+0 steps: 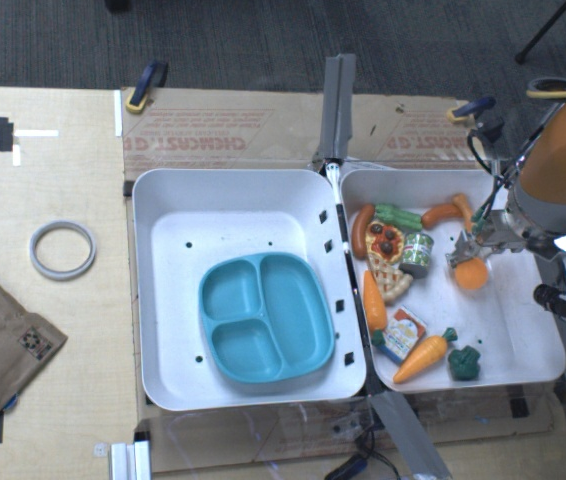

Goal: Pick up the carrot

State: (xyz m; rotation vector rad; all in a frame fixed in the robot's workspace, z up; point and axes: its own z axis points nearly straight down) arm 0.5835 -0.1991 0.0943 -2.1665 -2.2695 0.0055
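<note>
The carrot (421, 358), orange with a green leafy top, lies slanted near the front of the right bin (523, 353). My gripper (469, 252) hangs over the back right part of that bin, well behind and to the right of the carrot. It sits right above an orange ball-shaped fruit (472, 276) and close to it. Whether it is touching the fruit is unclear. A second orange, elongated piece (373, 303) lies against the bin's left wall.
The right bin also holds a sausage (363, 230), a pizza slice (389, 260), a small can (417, 253), a green vegetable (399, 216), a small box (401, 334) and broccoli (464, 362). The left bin (163, 268) holds a blue divided plate (263, 316). A tape ring (62, 249) lies on the bench.
</note>
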